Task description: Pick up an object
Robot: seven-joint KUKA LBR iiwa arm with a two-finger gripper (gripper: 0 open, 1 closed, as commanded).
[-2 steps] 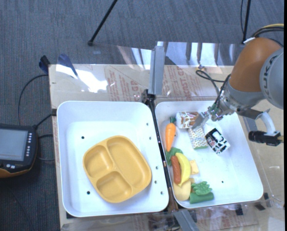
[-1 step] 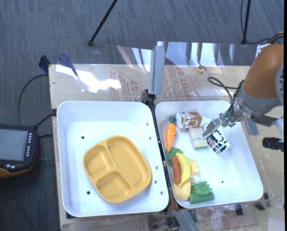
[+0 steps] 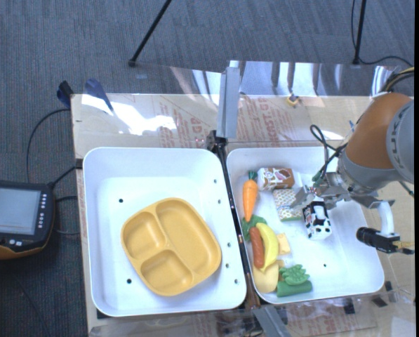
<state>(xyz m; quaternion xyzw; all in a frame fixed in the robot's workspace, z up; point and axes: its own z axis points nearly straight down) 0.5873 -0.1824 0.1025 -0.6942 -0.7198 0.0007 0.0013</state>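
The right bin (image 3: 349, 272) holds several toy foods. A carrot (image 3: 249, 196) lies at its left side, with a brown box (image 3: 276, 178) behind it. A yellow banana (image 3: 267, 244) rests beside a red sausage (image 3: 256, 246), and a green leafy piece (image 3: 293, 279) sits at the front. A checkered packet (image 3: 288, 203) lies mid-bin. A white carton with black spots (image 3: 318, 220) stands just right of it. My gripper (image 3: 314, 196) hangs directly over this carton's top, touching or nearly touching it. The grey arm with its orange band (image 3: 377, 135) reaches in from the right.
The left bin (image 3: 104, 181) holds a yellow divided plate (image 3: 170, 246). A metal post (image 3: 228, 107) stands behind the two bins. A teach pendant (image 3: 16, 216) lies off the bench at far left. The right half of the right bin's floor is bare white.
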